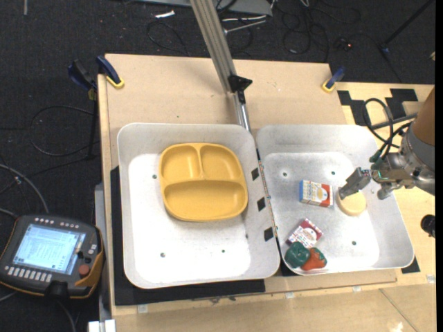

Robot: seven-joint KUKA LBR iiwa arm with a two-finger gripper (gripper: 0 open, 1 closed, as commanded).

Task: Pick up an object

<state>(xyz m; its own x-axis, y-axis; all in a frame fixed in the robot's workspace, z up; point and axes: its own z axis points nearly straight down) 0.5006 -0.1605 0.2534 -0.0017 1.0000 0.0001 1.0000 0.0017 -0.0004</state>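
Gripper (369,184) is hovering in the right bin (332,144), fingers spread, holding nothing; pale round object (351,204) is lying just beneath, beside a small carton (315,193). Risk: fingers closing off-centre, nudging it away.

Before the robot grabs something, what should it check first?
1. Something to pick within reach: ok, the pale round piece lies just under the gripper.
2. Gripper holds nothing yet: ok, nothing between its fingers.
3. Fingers set apart enough: ok, they look spread.
4. Room around the piece: ok, the small carton lies apart from it.
5. Gripper centred over the piece: cannot tell from this slant.
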